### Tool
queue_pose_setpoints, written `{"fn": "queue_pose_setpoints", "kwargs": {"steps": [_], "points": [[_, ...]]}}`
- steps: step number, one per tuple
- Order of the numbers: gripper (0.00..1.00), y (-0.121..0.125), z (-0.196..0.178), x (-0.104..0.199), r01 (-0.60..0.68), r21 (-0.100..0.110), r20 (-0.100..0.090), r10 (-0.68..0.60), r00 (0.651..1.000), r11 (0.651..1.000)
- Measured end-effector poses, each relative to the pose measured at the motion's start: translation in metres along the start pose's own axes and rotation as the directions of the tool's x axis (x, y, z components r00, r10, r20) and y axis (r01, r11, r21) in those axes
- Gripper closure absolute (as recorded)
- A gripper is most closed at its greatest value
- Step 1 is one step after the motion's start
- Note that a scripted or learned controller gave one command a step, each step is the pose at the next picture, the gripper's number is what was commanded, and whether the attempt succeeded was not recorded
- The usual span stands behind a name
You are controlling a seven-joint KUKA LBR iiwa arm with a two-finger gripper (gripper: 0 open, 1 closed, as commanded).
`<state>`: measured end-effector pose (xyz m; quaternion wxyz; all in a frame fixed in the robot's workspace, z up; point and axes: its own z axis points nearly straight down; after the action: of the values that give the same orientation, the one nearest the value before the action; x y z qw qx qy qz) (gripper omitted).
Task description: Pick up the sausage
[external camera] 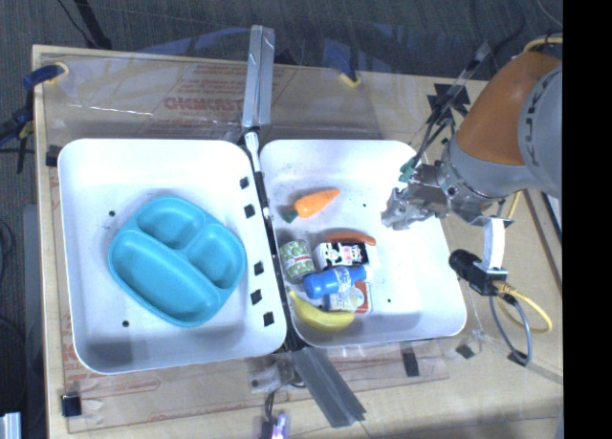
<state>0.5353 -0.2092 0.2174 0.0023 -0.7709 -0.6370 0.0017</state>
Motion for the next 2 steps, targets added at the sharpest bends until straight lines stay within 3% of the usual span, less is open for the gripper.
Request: {"fn": "queue_pose_setpoints", "kwargs": {"steps": [2], "points": [[1.00,0.0016,-0.0195,0.0008,0.012,0.002,-0.001,-0.012,1.000,1.000]]}}
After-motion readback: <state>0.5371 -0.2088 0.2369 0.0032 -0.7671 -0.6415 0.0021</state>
